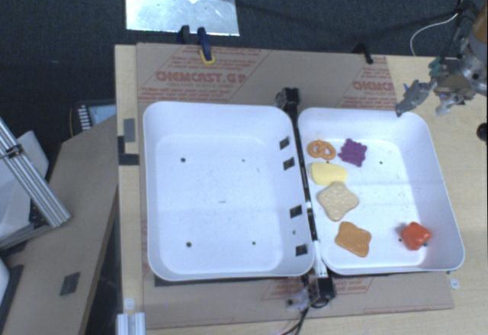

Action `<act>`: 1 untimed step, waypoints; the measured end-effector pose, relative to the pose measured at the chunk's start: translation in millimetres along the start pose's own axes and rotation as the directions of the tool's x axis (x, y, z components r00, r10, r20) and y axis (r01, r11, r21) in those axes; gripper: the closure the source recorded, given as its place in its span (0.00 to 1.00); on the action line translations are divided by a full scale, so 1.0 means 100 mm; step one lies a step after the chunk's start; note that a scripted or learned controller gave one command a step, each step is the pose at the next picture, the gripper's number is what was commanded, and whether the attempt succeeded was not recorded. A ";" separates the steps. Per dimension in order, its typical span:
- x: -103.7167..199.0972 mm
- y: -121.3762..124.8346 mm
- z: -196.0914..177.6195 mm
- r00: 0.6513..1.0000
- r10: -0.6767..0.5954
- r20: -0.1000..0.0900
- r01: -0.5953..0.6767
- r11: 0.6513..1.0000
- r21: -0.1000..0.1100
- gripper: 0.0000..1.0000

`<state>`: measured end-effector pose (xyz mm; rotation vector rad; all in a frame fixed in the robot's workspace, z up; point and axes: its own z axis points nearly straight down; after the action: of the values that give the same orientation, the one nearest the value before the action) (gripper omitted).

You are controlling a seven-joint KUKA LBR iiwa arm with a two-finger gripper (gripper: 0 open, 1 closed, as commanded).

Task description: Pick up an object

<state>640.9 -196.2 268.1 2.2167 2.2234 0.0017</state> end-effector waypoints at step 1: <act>0.17 0.30 -1.19 1.000 -0.005 0.004 0.005 1.000 -0.013 0.00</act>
<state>670.9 -179.3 387.6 2.2030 2.2201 0.0127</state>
